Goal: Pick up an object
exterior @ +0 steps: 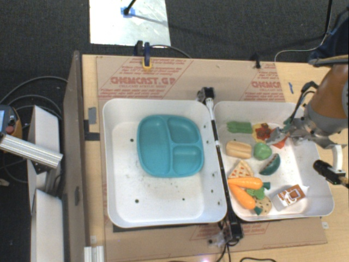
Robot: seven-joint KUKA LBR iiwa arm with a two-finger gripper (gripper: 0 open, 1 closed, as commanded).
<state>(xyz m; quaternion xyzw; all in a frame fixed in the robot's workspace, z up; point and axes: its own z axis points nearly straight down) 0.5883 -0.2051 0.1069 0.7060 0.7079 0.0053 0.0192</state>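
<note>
Right bin (319,201); toy food (262,150) beside jaws (284,131)

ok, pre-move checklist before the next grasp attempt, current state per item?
1. Gripper over the right bin: ok.
2. Item between its fingers: cannot tell, tip blurs into the red piece.
3. Targets near the tip: ok, green ball and bread roll lie close.
4. Clutter: not ok, carrots and pizza slice touch.
5. Left bin: ok, teal tray lies flat.
</note>
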